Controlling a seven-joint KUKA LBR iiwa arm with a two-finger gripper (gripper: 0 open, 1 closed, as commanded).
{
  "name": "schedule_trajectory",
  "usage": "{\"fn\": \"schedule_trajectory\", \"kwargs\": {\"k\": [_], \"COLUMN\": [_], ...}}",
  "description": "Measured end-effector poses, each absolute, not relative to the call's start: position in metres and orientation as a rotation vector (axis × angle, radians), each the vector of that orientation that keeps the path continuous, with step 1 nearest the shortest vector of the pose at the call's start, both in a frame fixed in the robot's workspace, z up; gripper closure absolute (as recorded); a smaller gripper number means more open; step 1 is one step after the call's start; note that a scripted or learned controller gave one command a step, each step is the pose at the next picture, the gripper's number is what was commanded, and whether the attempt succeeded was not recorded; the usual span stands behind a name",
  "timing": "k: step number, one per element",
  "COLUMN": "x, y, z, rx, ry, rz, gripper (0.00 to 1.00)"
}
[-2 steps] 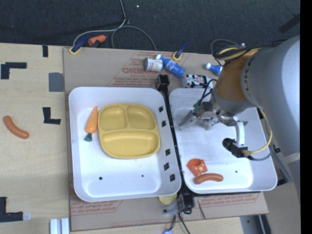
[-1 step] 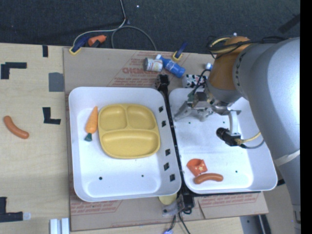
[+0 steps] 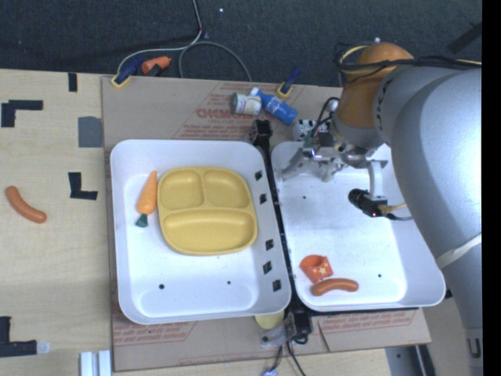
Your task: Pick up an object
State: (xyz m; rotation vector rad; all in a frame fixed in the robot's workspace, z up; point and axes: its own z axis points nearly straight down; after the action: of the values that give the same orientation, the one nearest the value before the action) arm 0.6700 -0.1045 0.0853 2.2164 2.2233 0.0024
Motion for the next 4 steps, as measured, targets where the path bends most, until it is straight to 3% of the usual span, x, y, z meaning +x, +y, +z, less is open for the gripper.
{"fn": "schedule_trajectory", "kwargs": {"k": [1, 2, 3, 4], "x": [0.615, 0.671, 0.655, 0.669], "y": [-0.094, -0.110, -0.095, -0.103], "z": [0.087, 0.085, 0.086, 0.085], "rx": [2.219, 2.215, 2.218, 2.218], "ry": [2.219, 2.222, 2.221, 2.223], "rz": [0.001, 0.004, -0.001, 0.001], "gripper": [0.00, 0.00, 0.00, 0.00]}}
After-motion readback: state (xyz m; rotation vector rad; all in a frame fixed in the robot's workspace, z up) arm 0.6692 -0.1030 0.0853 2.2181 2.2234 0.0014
